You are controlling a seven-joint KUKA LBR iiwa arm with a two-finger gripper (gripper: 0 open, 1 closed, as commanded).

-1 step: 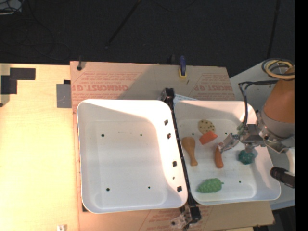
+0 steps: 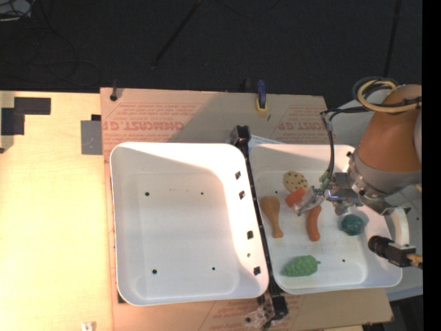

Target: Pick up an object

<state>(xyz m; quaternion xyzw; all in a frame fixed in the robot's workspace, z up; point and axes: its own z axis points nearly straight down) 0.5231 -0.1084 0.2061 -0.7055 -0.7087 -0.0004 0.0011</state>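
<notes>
Camera view: my gripper [image 2: 308,202] over the right bin [image 2: 375,279].
I can't tell its finger state; it hangs between a red piece [image 2: 295,197] and an orange sausage [image 2: 313,224].

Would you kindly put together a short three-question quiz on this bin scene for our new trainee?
1. True or false: the green bumpy toy lies in the left bin.
2. Which item lies nearest the pincer?
A. the spotted round cookie
B. the orange sausage
C. the teal lump
3. Fill in: the tan drumstick-shaped toy lies in the right bin, close to the ____ between the two bins.

Key: 1 false; 2 B; 3 divide.
</notes>
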